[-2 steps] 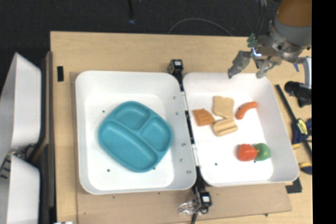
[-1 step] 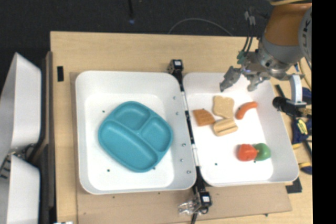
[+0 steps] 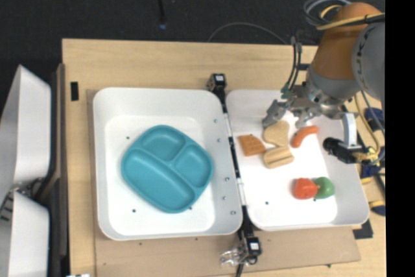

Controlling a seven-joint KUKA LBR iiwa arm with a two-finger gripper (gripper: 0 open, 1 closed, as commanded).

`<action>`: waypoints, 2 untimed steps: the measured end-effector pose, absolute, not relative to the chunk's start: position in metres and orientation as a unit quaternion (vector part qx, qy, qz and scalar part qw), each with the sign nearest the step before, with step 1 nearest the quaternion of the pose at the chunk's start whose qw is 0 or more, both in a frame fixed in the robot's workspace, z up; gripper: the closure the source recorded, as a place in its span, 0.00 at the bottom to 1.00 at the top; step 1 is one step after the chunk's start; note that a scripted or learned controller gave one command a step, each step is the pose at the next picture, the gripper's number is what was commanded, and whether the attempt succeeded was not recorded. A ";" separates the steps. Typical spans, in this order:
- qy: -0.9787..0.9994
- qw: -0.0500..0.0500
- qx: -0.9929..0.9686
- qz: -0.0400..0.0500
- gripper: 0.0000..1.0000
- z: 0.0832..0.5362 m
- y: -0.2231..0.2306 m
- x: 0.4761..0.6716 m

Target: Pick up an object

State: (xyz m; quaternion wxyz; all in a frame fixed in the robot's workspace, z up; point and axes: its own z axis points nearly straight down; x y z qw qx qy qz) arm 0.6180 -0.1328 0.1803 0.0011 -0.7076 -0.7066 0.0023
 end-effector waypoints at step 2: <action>-0.705 -0.001 -0.709 -0.001 1.00 0.142 -0.131 0.610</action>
